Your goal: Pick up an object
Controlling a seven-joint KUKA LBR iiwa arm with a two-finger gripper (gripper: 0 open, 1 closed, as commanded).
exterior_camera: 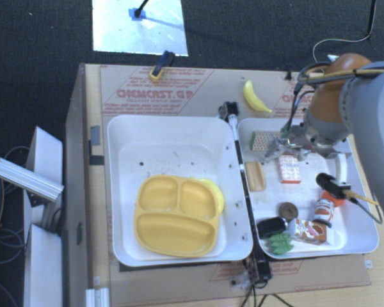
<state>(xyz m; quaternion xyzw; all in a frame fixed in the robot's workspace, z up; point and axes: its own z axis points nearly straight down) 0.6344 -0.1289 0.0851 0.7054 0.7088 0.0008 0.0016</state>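
My gripper (287,144) hangs over the back of the right bin (365,235). It sits between a green-and-white checkered block (260,140) on its left and a red-and-white waffle-like block (289,169) just below it. I see nothing held in it. Further forward in the same bin lie a tan bread-like block (255,176), a brown round disc (288,210), a black object (271,226), a green leafy toy (280,243), a printed packet (309,231) and a small orange-and-white bottle (324,211).
The left bin (134,133) holds a yellow divided tray (176,217). A yellow banana (256,99) lies on the bench behind the right bin. A white curved piece (341,167) lies at the right bin's right side, under the arm.
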